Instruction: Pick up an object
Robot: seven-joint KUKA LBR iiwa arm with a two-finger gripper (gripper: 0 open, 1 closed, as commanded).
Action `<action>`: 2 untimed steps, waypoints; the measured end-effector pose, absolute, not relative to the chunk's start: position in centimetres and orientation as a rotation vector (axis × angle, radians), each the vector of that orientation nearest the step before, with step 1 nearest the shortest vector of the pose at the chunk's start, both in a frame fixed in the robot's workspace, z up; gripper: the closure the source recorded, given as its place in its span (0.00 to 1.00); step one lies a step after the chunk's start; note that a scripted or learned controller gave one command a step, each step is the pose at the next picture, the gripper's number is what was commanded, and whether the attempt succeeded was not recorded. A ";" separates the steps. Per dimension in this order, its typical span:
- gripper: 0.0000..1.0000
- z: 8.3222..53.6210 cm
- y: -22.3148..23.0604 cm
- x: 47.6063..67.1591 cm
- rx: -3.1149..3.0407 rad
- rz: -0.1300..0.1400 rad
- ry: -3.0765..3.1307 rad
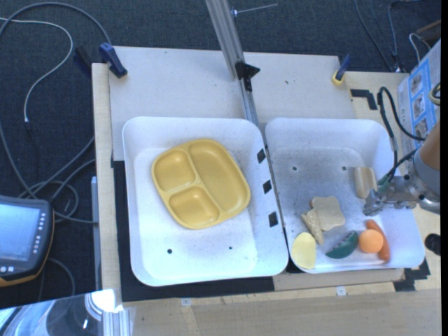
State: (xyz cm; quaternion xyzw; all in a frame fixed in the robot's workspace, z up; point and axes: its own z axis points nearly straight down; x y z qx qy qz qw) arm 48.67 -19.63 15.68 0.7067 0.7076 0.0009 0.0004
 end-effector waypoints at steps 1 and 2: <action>1.00 20.3 -19.6 49.5 2.215 0.005 2.219; 1.00 25.7 -19.7 49.7 2.214 0.005 2.218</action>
